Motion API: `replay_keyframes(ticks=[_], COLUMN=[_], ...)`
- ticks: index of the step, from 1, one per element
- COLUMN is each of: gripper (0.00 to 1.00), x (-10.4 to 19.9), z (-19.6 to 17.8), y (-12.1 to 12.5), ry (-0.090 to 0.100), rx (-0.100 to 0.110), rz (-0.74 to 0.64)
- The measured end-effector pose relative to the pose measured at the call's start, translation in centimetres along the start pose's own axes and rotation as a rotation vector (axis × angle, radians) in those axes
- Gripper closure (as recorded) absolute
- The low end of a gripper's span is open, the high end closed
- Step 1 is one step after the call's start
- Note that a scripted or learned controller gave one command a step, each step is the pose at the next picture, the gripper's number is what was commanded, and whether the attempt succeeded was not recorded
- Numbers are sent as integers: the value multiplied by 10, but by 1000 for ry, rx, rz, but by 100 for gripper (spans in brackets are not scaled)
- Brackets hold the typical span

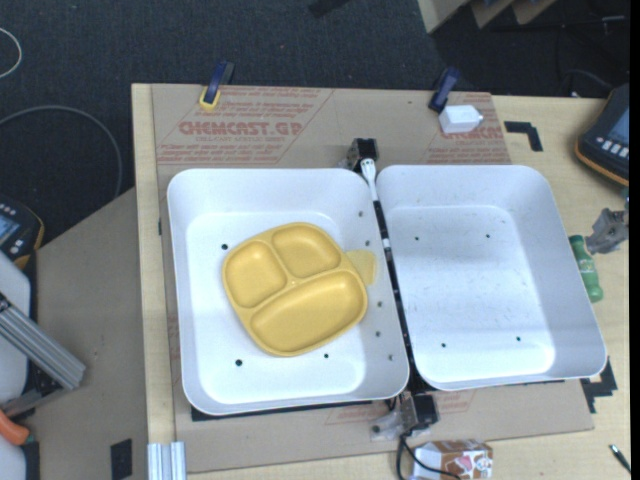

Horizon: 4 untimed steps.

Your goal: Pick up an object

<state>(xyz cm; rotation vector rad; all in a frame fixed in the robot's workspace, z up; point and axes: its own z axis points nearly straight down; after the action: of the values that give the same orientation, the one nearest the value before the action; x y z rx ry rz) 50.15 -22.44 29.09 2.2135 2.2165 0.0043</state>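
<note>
Left bin (190, 298): you have one yellow divided plate (293, 288) in it, flat on the floor, roughly centred.
Plate layout: three compartments, two small ones toward the far side and one large one toward the near side; all show bare yellow.
Plate edge: a pale yellow scrap (362, 265) pokes out at its right side, touching the plate, close to the bin's right wall.
Seam: the two bins touch along a dark strip (385, 258) running between them.
Right bin (560, 258): white floor with fine dark specks and a few small black dots.
Writing: you can read "CHEMCAST GP" in red on the brown board (240, 126) behind the left bin; smaller red lines around it are too small to read. A similar red print behind the right bin is partly covered by a white block (460, 119).
Clamps: yellow clamp (212, 86) at the board's far left, blue clamp (443, 88) at far centre-right.
Right rim: a green-handled grey piece (592, 268) sits just beside the right bin's outer wall.
Gripper state: you cannot tell from this view.
Plate vs gripper: cannot tell; the plate lies in the left bin, well apart from the right edge.
</note>
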Motion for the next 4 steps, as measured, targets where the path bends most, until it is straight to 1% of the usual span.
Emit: replay_keyframes(ticks=[1,2,3,4], gripper=[100,100,100,100], x=[1,14,152,212], z=[8,-82,-31,-32], y=[54,5,-23,-21], ry=[1,-1,11,7], rx=[2,-4,16,11], rz=[-2,1,-12,-7])
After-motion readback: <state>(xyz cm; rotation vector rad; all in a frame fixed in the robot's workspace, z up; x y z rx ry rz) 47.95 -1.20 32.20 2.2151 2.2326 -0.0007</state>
